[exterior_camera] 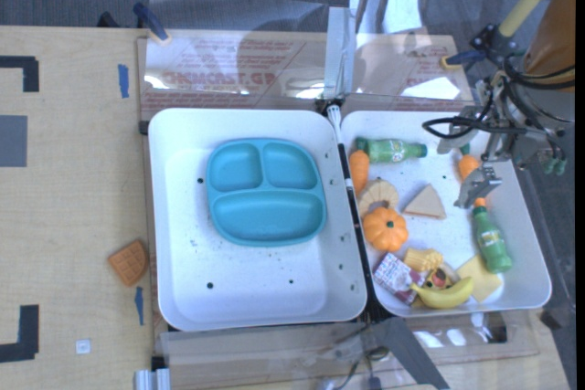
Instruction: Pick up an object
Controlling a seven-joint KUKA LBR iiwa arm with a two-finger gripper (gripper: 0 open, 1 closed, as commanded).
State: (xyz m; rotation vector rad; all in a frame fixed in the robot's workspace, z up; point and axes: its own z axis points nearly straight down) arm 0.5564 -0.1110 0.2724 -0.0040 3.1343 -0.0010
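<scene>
While the jaws (479,187), grip unreadable, hover in the right bin (530,233), a green bottle (491,239) lies just below.

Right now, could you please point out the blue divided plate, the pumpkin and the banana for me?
blue divided plate (265,216), camera view, floor of its large front compartment.
pumpkin (385,231), camera view, middle of its orange body.
banana (446,293), camera view, middle of its yellow curve.
</scene>
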